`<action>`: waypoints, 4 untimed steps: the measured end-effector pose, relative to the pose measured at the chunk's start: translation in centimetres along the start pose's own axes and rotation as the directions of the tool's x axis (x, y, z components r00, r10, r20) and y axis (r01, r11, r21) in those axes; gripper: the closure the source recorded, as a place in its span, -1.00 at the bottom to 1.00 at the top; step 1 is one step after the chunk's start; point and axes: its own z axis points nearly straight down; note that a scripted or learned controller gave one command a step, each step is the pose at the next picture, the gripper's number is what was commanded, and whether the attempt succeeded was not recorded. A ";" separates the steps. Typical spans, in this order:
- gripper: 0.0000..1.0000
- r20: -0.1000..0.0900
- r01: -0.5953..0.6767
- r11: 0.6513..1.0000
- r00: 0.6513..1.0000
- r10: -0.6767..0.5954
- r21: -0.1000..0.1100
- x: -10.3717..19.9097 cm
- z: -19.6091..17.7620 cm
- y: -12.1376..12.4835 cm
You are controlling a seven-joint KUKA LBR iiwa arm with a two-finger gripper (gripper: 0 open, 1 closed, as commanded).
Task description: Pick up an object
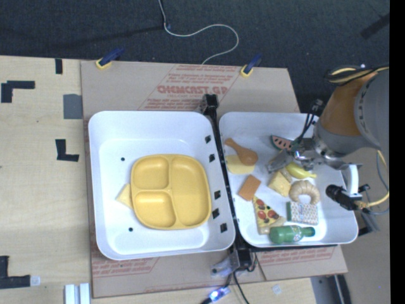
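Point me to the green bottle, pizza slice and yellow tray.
green bottle (290, 234), camera view, mid-body
pizza slice (266, 212), camera view, centre of the topping
yellow tray (191, 173), camera view, floor of its upper right compartment

Red print reading roughly "CHEMCAST GP" stands on the cardboard sheet (183, 84) under the bins.

Yellow divided plate (171, 191) in a white bin (104, 170); green bottle (290, 234), orange-banded grey arm (354, 116).
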 end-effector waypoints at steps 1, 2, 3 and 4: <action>1.00 0.002 0.001 1.000 1.000 -0.001 -0.008 -0.1 -1.5 0.3; 1.00 -0.012 0.001 1.000 1.000 -0.001 0.008 -0.3 -7.8 0.8; 1.00 -0.012 0.001 1.000 1.000 -0.001 0.009 -0.4 -13.1 0.9; 1.00 -0.014 0.006 1.000 1.000 -0.005 0.013 4.9 -12.8 2.0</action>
